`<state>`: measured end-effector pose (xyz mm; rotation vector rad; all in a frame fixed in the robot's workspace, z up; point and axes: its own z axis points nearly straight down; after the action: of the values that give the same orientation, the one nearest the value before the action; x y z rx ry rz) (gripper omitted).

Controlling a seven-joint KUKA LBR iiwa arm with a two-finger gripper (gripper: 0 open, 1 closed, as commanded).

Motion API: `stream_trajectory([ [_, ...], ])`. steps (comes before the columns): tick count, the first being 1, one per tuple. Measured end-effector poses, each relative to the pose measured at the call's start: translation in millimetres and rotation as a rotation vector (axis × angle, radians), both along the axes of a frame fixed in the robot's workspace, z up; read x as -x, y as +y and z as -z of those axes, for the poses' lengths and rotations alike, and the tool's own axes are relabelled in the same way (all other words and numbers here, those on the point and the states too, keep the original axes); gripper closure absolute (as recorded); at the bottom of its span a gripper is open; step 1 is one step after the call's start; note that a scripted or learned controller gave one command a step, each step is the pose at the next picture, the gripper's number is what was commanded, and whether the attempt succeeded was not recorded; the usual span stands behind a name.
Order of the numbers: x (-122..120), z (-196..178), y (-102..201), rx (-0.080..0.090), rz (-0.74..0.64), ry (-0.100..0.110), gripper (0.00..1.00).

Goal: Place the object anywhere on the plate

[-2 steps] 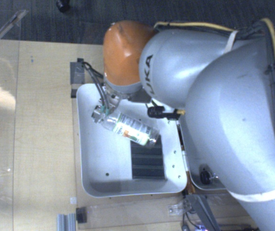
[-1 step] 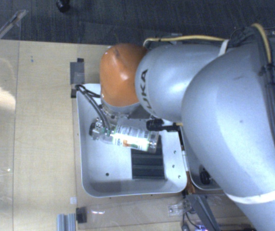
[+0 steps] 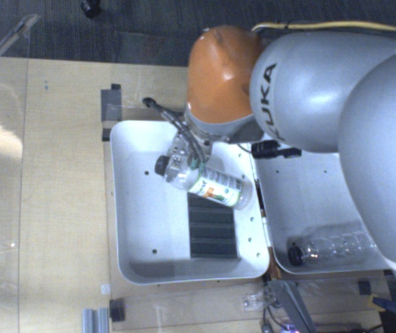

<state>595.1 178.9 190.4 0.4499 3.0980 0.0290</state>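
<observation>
The grey arm (image 3: 336, 82), with its orange band (image 3: 222, 71), is seen reaching in from the right over the wooden table (image 3: 52, 207); two white bins are set side by side on it, the left bin (image 3: 135, 214) lying under the wrist and the right bin (image 3: 322, 179) largely covered by the arm; a dark ribbed plate (image 3: 213, 231) is seen on the left bin's floor; a clear empty bottle (image 3: 333, 246) with a black cap is laid on its side in the right bin; a small bottle (image 3: 215, 186) with a green and orange label is seen tilted just above the plate's far edge, its neck end pinched by the gripper (image 3: 178, 165).
</observation>
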Motion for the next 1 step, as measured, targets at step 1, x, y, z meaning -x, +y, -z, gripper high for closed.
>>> stream_trajectory([
  [1,-30.3,84.3,4.0,-0.010,-0.248,-0.010,1.00],
])
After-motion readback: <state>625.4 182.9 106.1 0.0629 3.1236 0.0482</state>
